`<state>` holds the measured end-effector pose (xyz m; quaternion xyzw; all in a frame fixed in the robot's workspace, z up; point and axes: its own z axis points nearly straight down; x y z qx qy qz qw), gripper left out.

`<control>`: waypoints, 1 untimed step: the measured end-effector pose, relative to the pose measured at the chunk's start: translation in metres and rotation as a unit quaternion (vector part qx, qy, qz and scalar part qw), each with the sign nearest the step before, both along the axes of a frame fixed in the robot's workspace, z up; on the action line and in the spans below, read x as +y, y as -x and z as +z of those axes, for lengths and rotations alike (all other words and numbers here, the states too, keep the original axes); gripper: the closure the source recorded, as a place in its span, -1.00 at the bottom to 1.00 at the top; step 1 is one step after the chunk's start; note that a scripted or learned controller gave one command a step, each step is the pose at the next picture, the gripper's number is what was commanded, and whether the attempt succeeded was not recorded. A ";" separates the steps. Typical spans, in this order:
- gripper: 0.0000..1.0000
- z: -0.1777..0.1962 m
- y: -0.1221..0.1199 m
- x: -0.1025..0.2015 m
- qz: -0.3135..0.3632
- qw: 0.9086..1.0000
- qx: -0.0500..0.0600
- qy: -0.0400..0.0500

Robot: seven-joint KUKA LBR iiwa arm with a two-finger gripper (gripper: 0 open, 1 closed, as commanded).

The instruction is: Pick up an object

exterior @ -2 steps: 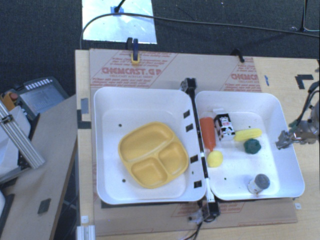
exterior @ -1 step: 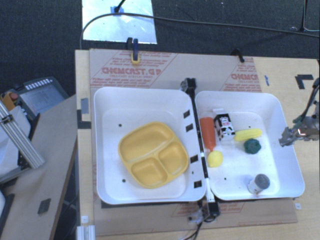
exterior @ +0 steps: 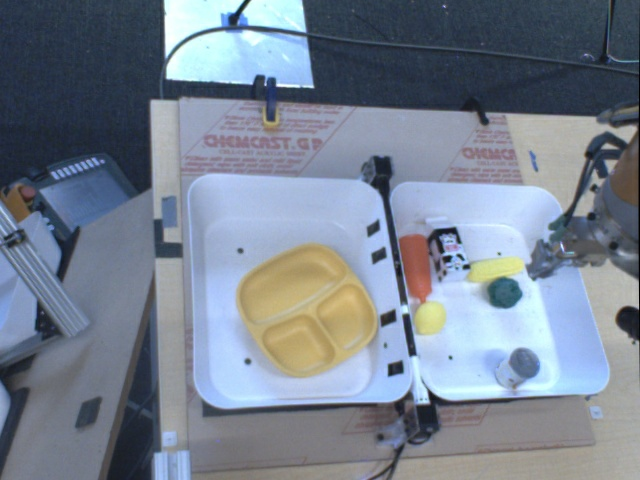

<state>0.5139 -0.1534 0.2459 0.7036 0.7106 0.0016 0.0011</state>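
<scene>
the grey metal claw hangs over the right edge of the right shallow white bin; if its tips are spread or pressed together, one cannot tell. just beside it lies the yellow plastic corn cob, its long axis almost left-right, the right end a little higher, pointing to the claw. the dark green round ball lies just below the cob.

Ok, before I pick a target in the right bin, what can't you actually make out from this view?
- Claw: small and blurred at the right bin's rim; finger state unreadable.
- Arm: cut off by the right edge.
- Black-and-white toy: too small to identify.
- Grey object: blurred, type unclear.
- Orange carrot-like piece: against the divider wall; contact unclear.
</scene>
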 end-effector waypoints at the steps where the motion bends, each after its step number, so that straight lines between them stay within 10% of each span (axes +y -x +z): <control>1: 1.00 0.004 -0.020 0.051 0.000 1.000 0.000 0.000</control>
